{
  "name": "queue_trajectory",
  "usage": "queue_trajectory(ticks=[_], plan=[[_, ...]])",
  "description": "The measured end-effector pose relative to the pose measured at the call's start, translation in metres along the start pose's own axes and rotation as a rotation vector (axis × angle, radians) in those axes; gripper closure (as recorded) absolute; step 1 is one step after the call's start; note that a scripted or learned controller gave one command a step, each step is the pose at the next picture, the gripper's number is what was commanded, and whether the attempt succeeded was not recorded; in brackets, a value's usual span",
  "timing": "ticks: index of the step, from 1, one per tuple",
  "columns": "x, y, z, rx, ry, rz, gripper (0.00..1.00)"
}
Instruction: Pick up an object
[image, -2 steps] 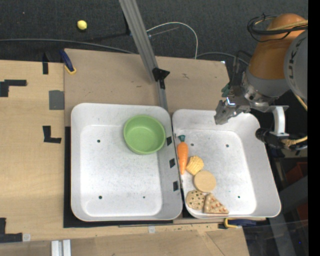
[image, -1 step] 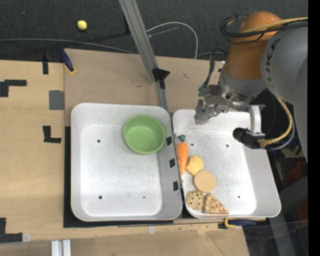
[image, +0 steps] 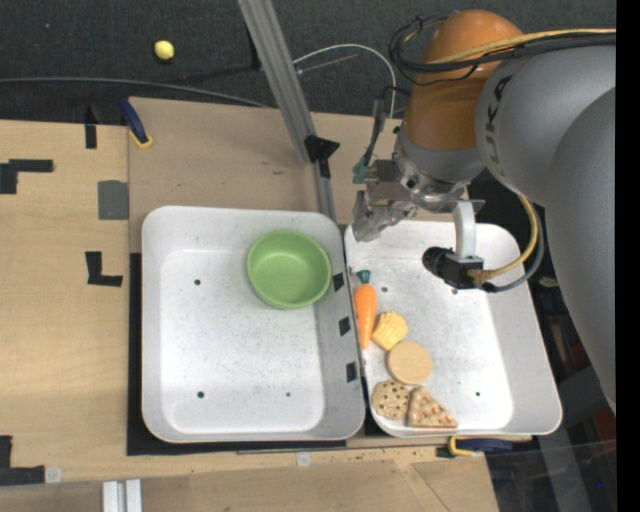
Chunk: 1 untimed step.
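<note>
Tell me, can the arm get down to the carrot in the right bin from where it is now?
Probably yes. The carrot lies uncovered by the right bin's left wall, just below the gripper. That wall and the neighbouring yellow piece crowd it somewhat.

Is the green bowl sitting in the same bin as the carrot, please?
No. The green bowl sits in the left bin, while the carrot lies in the right bin by its left wall.

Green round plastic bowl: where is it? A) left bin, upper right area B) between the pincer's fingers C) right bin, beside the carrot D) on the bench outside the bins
A: the green round plastic bowl sits in the shallow white left bin, near its upper right corner, apart from the orange toy carrot in the right bin.
</note>
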<state>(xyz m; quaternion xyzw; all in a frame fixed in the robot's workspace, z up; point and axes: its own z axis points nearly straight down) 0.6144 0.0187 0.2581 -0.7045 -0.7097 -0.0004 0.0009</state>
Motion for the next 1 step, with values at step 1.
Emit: queue_trajectory(ticks=[1], plan=[[0.0553, 0.0058, 0.0012, 0.001, 0.0, 0.0, 1.0]])
